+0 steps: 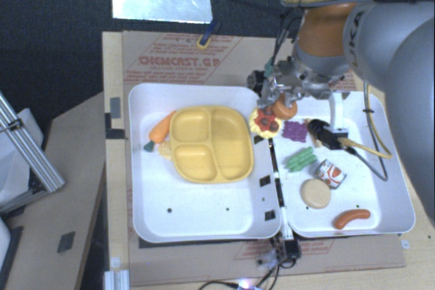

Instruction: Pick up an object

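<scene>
My gripper [279, 100] hangs over the far left corner of the right bin [394, 207]. A small orange object [285, 109] sits right under it, touching or nearly touching its tip. Whether it is held is hidden. Just left of that lies a yellow and red toy [264, 122] against the divider between the bins. A purple piece [295, 130] lies just in front of the gripper.
The right bin also holds a green piece [300, 159], a red and white can [331, 174], a beige round [315, 193] and a sausage [351, 218]. In the left bin [149, 214] lie a yellow divided plate [207, 144] and a carrot [160, 127].
</scene>
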